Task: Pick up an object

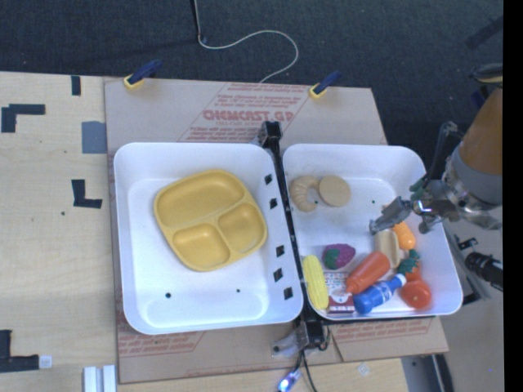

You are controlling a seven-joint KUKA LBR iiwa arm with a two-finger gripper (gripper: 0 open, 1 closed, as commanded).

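In the left bin (139, 243) we log one yellow divided plate (211, 218). In the right bin (359, 158) we note two tan rounds (319, 192) at the back; corn (315, 282), a purple piece (338, 256), a carrot (369, 272) and a blue bottle (379, 294) crowd the front. The gripper (399, 216) hangs over the right side, fingers spread, grasping nothing.

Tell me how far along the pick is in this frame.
Done: the arm has reached into the right bin, and the gripper sits over the pile near the carrot and corn. In hand: nothing visible between its fingers. Left: grasp and lift an object; all the toys lie in the bin, and the yellow tray in the left bin holds nothing.
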